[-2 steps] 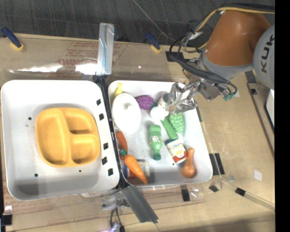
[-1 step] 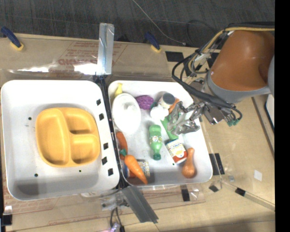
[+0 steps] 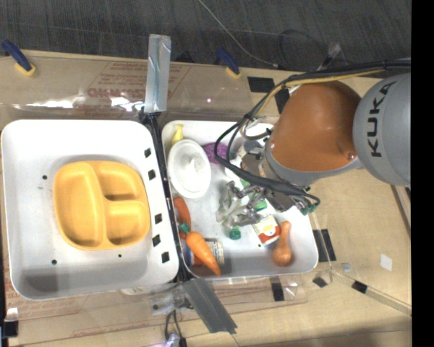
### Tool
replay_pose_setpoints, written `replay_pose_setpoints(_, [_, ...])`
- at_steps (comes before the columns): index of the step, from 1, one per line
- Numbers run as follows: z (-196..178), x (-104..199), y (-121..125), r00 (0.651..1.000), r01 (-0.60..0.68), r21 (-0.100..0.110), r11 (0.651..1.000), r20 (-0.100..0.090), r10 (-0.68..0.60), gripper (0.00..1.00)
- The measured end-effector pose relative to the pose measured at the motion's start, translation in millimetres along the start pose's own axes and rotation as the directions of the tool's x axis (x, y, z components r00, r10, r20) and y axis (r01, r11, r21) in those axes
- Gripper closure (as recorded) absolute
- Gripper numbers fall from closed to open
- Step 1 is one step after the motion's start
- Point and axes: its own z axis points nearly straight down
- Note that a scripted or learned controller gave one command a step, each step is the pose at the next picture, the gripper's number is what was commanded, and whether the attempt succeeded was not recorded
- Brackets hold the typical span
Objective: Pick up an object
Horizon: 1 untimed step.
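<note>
arm (image 3: 333,132) over rt bin (image 3: 304,255), gripper (image 3: 235,204) in clutter

Right bin (image 3: 202,275) crowded: white bowl (image 3: 189,166), carrots (image 3: 201,251), small carton (image 3: 266,230), orange gourd (image 3: 282,244) packed close, arm (image 3: 325,129) overhanging. Left bin (image 3: 29,165): yellow divided tray (image 3: 101,202) mid-floor, open floor along every wall.

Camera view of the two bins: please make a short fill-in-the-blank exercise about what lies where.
1. The yellow divided tray lies in the ____ bin.
2. The white bowl lies in the ____ bin.
3. The claw is over the bin that holds the ____ carrot.
4. The yellow tray has ____ compartments.

Missing words: left; right; orange; three
</note>
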Motion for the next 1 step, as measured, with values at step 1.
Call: replay_pose_setpoints(1, [-69.4,-38.9,-9.6,0.976,-0.217,0.006,0.976,0.007,0.217,1.00])
